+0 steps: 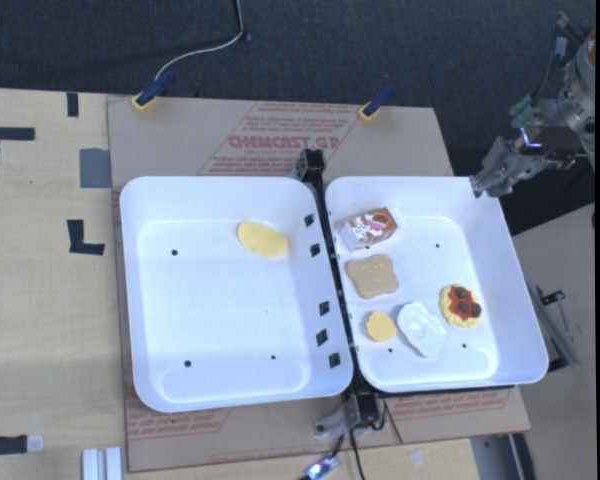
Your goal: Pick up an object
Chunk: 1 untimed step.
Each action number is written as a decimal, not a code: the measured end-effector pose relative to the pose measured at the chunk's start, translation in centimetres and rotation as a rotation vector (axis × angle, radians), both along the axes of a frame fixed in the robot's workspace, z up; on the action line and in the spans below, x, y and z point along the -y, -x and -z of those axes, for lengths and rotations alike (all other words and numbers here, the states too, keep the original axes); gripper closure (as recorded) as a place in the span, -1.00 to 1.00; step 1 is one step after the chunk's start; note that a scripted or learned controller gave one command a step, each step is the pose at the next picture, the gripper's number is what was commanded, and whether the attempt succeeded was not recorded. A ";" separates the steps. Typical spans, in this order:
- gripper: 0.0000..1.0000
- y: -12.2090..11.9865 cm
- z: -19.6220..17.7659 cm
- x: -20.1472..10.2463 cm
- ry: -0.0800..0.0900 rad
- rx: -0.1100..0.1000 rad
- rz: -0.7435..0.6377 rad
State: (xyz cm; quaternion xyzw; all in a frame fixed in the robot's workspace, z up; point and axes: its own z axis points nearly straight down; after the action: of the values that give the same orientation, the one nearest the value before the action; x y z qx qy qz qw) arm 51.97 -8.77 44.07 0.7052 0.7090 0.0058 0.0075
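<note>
Claw [490, 180] hangs at two o'clock beyond the right bin [500, 258]'s corner, grip unreadable, probably parked clear before choosing; toast [372, 275], pizza [461, 306] and wrapper [368, 226] cluster there; yellow lump [262, 239] lies alone at ten o'clock.

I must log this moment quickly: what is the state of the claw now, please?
Claw: above the top right corner of the right bin, nothing between its fingers; open or shut cannot be told.
</note>
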 end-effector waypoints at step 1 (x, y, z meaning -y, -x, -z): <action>1.00 -4.7 -10.0 1.5 0.001 -0.005 0.003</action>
State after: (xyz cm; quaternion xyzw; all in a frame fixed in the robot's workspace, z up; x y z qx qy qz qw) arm 56.70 -10.25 54.11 0.7062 0.7080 0.0035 0.0061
